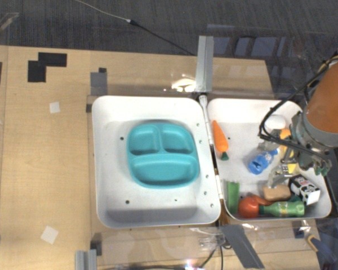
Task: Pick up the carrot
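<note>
While the claw (pixel 286 170) is hanging low over the clutter at the right side of the right bin (pixel 245 107), the carrot (pixel 219 138) is lying well apart from it, toward the frame's left, just beside that bin's left wall. Its long axis is running nearly top to bottom in the frame, leaning slightly. It is looking small, orange, tapered, with a dark green tip at its lower end. Whether the claw is parted or closed, I cannot tell.
</note>
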### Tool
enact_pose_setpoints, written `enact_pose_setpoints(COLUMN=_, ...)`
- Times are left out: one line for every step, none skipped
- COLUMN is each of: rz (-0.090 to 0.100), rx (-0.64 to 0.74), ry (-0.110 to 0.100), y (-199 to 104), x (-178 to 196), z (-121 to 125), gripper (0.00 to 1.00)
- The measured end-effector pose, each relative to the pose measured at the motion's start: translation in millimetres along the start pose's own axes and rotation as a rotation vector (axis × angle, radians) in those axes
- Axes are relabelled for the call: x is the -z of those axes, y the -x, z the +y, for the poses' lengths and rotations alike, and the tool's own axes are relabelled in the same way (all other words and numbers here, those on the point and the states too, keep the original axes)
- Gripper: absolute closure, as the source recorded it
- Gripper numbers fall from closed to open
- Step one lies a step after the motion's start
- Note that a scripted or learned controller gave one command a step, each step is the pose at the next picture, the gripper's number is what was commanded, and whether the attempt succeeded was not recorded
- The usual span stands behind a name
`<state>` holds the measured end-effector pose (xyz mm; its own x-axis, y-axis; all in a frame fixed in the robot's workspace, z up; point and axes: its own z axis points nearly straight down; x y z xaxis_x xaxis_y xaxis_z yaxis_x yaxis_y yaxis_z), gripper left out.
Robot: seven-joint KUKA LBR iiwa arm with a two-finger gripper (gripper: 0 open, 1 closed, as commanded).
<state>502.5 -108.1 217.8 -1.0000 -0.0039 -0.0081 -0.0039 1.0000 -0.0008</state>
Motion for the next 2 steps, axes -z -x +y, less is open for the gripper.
enact_pose_setpoints(rz=-0.005, rx=0.245, ry=-0.003, y=51, x=34, z=-71, gripper=0.0)
enact_pose_setpoints(rz=0.009, rx=0.217, ry=0.005, y=84, x=-89, z=-96, gripper=0.0)
